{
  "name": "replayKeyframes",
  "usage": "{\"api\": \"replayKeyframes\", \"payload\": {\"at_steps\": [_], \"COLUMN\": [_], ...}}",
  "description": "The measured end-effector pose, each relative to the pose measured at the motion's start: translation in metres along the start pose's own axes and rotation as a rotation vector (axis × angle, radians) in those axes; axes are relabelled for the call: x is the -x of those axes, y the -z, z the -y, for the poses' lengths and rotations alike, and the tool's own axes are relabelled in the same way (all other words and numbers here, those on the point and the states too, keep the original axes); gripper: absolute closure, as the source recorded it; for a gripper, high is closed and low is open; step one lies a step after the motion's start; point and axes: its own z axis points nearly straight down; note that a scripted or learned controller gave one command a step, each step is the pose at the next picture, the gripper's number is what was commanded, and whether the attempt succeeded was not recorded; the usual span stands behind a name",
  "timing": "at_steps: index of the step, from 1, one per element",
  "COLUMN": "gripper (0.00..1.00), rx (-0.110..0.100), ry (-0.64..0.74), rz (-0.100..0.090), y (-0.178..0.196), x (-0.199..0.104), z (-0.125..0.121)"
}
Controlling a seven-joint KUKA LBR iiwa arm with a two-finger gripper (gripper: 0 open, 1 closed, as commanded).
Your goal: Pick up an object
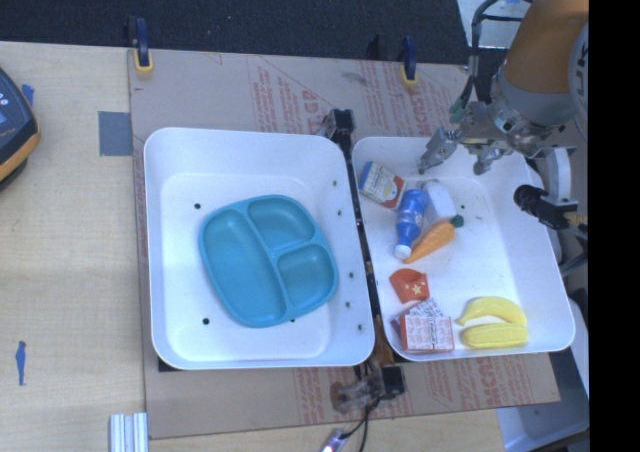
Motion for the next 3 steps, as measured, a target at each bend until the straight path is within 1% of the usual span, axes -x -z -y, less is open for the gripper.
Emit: {"api": "replayKeyframes", "payload": {"at_steps": [1,2,3], "gripper": [0.0,0.0,1.0], "rx": [-0.003,0.001,-0.001], "ry": [0.0,0.0,0.002], "rz": [-0.001,0.0,0.001], "y": [-0.116,-0.116,-0.104], "x": [-0.009,-0.023,-0.021], "z": [0.088,0.058,0.057]}}
